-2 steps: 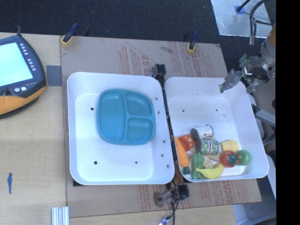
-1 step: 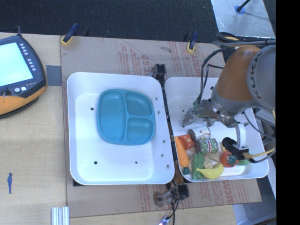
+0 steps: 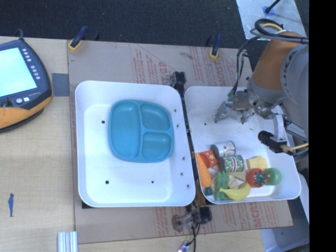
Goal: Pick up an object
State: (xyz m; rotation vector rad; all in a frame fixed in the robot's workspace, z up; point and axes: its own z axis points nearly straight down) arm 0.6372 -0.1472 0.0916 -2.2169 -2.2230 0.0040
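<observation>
My gripper (image 3: 231, 115) hangs over the far part of the right bin (image 3: 202, 101), with its two fingers spread open and nothing between them. A pile of toy food lies at the near end of that bin, apart from the gripper: two small cans (image 3: 234, 163), an orange carrot (image 3: 203, 175), a yellow banana (image 3: 234, 193), a red tomato (image 3: 256, 177), a yellow corn piece (image 3: 256, 163) and green pieces (image 3: 221, 182). The grey arm with its orange band (image 3: 273, 62) comes in from the right.
The left bin (image 3: 86, 140) holds a blue divided plate (image 3: 142, 130). A tablet in an orange case (image 3: 21, 83) lies at the far left of the bench. Clamps (image 3: 77, 38) hold the cardboard sheet at the back.
</observation>
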